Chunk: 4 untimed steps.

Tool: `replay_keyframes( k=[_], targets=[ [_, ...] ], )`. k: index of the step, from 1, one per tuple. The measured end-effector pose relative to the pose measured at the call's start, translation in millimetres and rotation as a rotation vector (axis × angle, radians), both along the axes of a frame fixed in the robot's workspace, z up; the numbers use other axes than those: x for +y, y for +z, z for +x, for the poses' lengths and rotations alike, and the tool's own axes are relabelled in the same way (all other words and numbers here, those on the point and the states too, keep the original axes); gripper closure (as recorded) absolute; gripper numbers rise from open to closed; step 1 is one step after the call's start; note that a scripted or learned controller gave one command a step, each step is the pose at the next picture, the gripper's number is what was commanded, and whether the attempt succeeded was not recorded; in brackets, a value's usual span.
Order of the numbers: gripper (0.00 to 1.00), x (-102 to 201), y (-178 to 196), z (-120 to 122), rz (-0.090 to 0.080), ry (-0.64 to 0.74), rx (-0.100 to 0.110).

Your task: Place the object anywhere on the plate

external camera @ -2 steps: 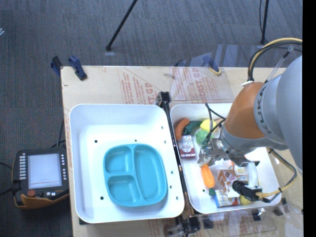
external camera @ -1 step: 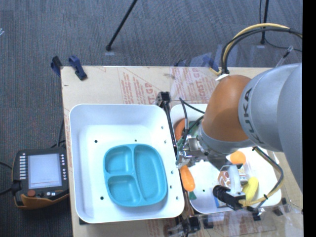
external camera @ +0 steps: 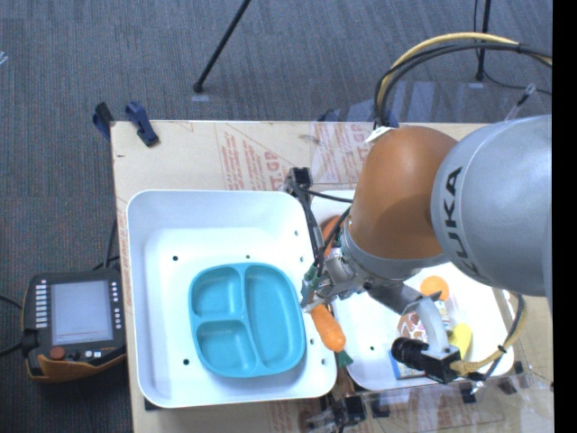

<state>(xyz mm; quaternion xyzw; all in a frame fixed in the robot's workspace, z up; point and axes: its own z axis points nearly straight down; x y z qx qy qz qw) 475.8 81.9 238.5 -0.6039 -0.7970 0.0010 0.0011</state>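
A light blue divided plate (external camera: 245, 318) lies in the left white bin (external camera: 162, 233), toward its right side. An orange carrot (external camera: 329, 328) with a green stem end hangs tilted over the rim between the two bins, just right of the plate's edge. My gripper (external camera: 317, 298) sits directly on the carrot's upper end and is shut on it. The grey and orange arm covers much of the right bin (external camera: 379, 368).
In the right bin lie an orange ball (external camera: 435, 287), a yellow item (external camera: 462, 338), a printed packet (external camera: 424, 317) and an orange thing (external camera: 332, 226) partly under the arm. A teach pendant (external camera: 77, 318) rests left of the bench.
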Motion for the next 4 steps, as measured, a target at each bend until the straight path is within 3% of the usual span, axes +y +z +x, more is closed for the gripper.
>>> replay_keyframes(
  k=[1, 2, 4],
  targets=[
    [1.0, 57.6, 70.7, 0.3, -0.001, -0.173, -0.002],
    [0.0, 57.3, 69.4, -0.2, -0.003, -0.173, 0.001],
    [0.0, 57.3, 69.3, -0.2, -0.003, -0.173, 0.001]
  ],
)
